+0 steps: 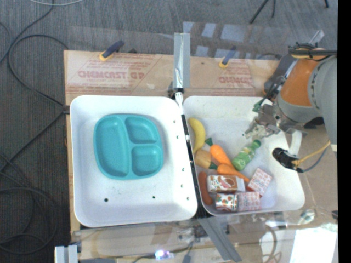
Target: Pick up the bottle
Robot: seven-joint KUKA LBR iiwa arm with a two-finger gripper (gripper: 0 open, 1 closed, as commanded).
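Camera view: we see the gripper (262, 126), fingers spread, hovering right of centre just above the green bottle (245, 155) beside the carrots (225, 162); we fear a glancing, slipping grasp.

Arm casing (329, 86): smooth, rounded grey shell, bulky at the right of the scene.
Band (300, 85): glossy orange ring between the grey shell and the wrist.
Wrist (281, 73): dark, blocky fittings on the far-left side of the band.
Gripper (262, 126): grey metal, thin parts, possibly with small bright fittings; too blurred to make out in detail.
Cable (312, 155): thin yellowish lead curving near the arm to a black plug-like end.
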